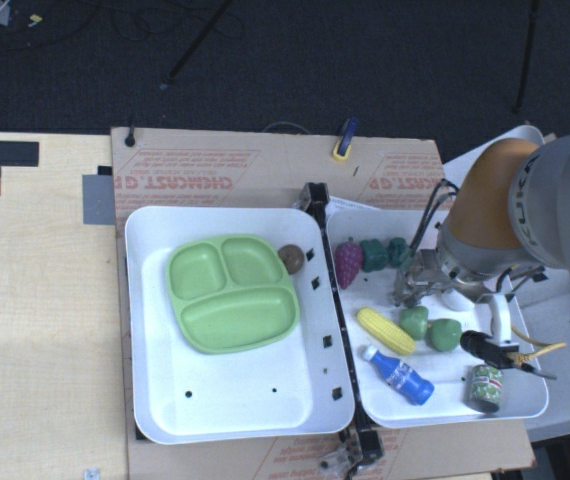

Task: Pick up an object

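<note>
My gripper [408, 288] hangs low over the middle of the right bin [525, 408], with the arm reaching in from the right. Just below it lie two green round fruits [414, 321] [445, 334] and a yellow corn cob [385, 331]. To its left are a purple bunch of grapes [348, 261] and two dark green pieces [375, 255] [397, 251] along the bin's far side. A blue bottle [402, 376] and a green can [484, 388] lie near the front edge. I see nothing between the gripper and the bin floor.
The left bin [155, 368] holds a green divided plate [233, 293] and a small brown ball [291, 258] at its far right. A black divider [330, 298] separates the two bins. Cardboard [215, 173] lies under both.
</note>
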Robot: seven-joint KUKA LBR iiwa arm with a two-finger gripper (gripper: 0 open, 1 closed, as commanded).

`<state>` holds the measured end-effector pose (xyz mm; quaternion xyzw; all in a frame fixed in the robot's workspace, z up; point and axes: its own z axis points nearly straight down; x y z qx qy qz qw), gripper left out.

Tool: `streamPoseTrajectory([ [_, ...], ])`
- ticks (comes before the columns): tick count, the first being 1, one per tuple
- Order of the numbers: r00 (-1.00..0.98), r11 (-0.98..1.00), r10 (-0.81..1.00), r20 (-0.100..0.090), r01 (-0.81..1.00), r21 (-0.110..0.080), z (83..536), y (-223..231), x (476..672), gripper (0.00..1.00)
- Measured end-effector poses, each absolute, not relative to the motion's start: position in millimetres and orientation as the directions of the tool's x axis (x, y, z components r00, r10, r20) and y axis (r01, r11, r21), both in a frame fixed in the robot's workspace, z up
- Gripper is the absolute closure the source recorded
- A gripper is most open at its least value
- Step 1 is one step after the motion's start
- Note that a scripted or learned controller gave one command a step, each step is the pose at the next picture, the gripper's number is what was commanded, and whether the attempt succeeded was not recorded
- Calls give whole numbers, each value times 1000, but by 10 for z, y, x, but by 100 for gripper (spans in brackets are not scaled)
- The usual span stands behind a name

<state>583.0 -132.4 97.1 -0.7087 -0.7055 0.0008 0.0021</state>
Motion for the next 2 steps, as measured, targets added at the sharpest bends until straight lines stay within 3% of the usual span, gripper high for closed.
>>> streamPoseTrajectory([
  [2,4,-4,1000,0,1000,2,2084,-1285,5709,100],
])
